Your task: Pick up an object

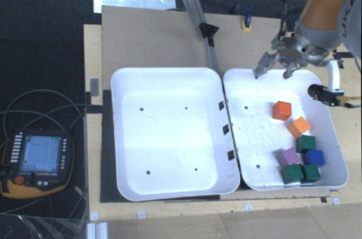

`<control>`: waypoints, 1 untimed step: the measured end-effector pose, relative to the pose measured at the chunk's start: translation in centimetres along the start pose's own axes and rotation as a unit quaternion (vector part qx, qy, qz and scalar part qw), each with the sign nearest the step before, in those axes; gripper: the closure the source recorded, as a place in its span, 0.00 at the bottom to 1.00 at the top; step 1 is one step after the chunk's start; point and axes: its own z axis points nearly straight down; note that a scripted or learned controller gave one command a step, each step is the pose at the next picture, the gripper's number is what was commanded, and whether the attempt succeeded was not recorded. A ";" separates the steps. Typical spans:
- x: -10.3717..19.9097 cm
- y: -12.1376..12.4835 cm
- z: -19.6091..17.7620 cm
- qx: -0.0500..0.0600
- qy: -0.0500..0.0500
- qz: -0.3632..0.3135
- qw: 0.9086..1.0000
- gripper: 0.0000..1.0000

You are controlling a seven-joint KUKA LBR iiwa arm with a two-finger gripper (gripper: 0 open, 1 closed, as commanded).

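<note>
Down in the right bin [249,91], the blocks sit gathered along its right side and near corner. A red-orange cube [281,110] lies farthest up, apart from the rest, and a lighter orange cube [298,126] rests just below it. Beneath those, a dark green block [306,143], a blue block [314,157], a purple block [288,156] and two more green blocks [300,174] crowd together, touching one another in the near right corner.

Above the far rim of that bin hovers the gripper [275,68], its two fingers spread apart with nothing between them, well clear of the red-orange cube. The grey arm [328,6] with its orange band rises from it toward the upper right.

Beside this bin, touching it along the middle, lies the left bin [121,119]. A teach pendant [38,164] with a lit screen rests on the dark floor at far left, its cable looping around it.
</note>
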 end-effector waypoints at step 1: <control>0.0 0.0 0.0 0.000 0.000 0.000 1.000 0.00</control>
